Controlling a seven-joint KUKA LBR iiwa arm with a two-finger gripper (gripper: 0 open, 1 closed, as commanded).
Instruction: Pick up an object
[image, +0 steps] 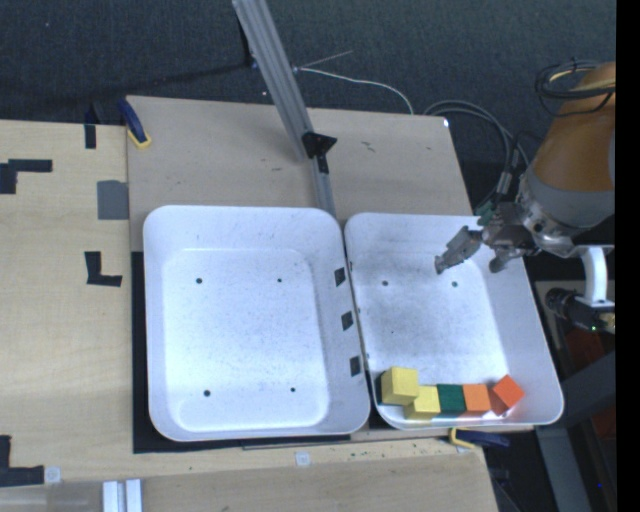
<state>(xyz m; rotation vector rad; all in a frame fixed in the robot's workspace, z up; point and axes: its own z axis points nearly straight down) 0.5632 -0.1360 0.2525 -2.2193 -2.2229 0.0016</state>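
Where the right bin (520, 330) ends, blocks (450, 395) line left-right.

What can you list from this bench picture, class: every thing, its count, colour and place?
White bins: 2, white, side by side on the bench; left bin, right bin.
Yellow blocks: 2, yellow, near edge of the right bin; one, one.
Green block: 1, green, right of the yellow ones.
Orange blocks: 2, orange, right bin's near right corner; one, one.
Metal pole: 1, grey, slanting over the bench above the bins.
Black tape marks: several, black, on the wood at left.
Arm: 1, grey with orange band, right side.
Gripper: 1, dark, over the right bin's far right part.
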